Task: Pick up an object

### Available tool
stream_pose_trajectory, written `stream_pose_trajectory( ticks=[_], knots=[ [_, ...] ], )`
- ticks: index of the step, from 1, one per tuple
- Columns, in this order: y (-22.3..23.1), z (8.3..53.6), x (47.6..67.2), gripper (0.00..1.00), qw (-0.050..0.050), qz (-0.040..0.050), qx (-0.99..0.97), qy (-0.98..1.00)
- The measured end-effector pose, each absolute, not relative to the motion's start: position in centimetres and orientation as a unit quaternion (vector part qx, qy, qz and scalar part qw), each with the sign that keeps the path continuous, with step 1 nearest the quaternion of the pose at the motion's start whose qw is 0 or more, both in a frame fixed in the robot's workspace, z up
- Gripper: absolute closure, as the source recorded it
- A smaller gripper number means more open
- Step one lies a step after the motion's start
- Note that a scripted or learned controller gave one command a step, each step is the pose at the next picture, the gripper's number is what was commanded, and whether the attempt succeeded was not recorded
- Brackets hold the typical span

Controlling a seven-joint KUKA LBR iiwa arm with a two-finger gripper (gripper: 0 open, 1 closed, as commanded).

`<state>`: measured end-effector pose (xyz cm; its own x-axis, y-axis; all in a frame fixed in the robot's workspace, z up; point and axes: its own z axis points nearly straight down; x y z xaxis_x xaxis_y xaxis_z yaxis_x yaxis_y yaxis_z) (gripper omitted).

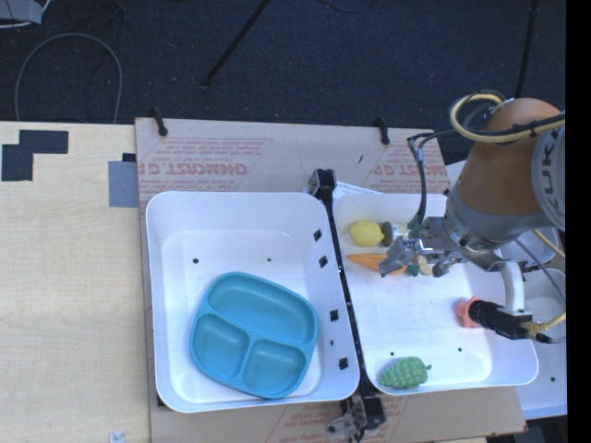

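Reaching in from the right of the camera view, the grey arm [508, 178] with its orange band has its pincer [407, 256] low over the upper part of the right bin [517, 367], just where the small objects are bunched. That placement reads as a grasp attempt: the tool is lowered between the yellow lemon-like object [367, 233] and the orange carrot-like object [369, 262], which lies flat on the bin floor pointing toward the divider. Whether the pincer is apart, together or clamped on something I cannot tell — its metal parts blur into the clutter under the wrist, and nothing is plainly seen between them.

The likeliest target, judging by nearness, is the carrot, whose right end reaches to the tool; the lemon sits just above it, close to the bin's far wall. Two other candidates lie well apart from the tool: a green bumpy object [404, 373] resting against the near wall of the right bin, and a pink object [464, 311] on the right side, beside a black part of the rig.

The left bin [166, 247] carries a blue divided tray [254, 333], lying flat and a little skewed — it seems out of play for this try, as the arm is working the other side. Both bins rest on a cardboard sheet [231, 160] laid over the pale wooden worktop [65, 293], presumably to keep them in place
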<state>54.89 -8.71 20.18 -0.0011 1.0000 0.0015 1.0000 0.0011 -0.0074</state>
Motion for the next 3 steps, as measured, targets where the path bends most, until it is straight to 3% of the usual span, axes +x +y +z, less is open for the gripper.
stream_pose_trajectory(
  ticks=[2, 3],
  knots=[
    [-8.0, 9.8, 53.5, 0.0, 0.003, 0.0021, -0.707, -0.707],
    [-8.2, 11.0, 53.5, 1.0, 0.003, 0.0021, -0.71, -0.704]
  ],
)
